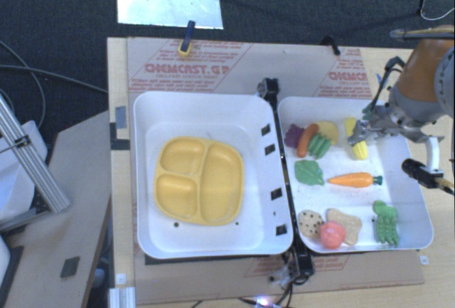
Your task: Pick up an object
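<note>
bench point(121, 242) | on it: printed cardboard sheet point(234, 65) | two white bins: left point(142, 157), right point(412, 207)

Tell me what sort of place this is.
Probably a robotics lab's pick-and-place test bench. A robot arm reaches over two white bins, toy food such as a carrot fills the right bin, a yellow divided plate sits in the left, and cables trail over dark carpet.

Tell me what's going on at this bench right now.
A grey arm with an orange band reaches in from the right, its gripper low over the right bin, right at a yellow corn piece near the bin's far side. Whether it has hold of the corn can't be told. Other toy foods lie around it, including a carrot. The left bin holds a yellow divided plate.
</note>
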Action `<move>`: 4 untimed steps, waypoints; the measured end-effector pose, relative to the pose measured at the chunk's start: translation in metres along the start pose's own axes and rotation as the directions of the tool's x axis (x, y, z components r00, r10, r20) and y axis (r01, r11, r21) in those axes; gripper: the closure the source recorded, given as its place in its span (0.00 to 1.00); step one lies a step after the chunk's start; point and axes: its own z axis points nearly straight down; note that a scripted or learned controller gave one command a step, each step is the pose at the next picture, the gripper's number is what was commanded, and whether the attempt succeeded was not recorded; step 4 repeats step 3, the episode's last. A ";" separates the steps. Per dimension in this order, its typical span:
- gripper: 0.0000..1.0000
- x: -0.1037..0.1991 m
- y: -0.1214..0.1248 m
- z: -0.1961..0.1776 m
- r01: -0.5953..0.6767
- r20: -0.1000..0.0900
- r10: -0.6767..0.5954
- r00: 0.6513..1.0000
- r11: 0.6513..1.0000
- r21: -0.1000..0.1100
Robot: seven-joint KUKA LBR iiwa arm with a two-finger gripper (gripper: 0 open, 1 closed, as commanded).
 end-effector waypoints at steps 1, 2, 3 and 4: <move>1.00 0.051 0.009 -0.067 0.002 -0.002 -0.002 1.000 1.000 0.000; 1.00 0.119 0.028 -0.021 0.003 -0.004 -0.003 1.000 1.000 0.010; 1.00 0.186 -0.005 -0.081 0.005 -0.006 -0.005 1.000 1.000 0.002; 1.00 0.186 -0.005 -0.081 0.005 -0.006 -0.005 1.000 1.000 0.002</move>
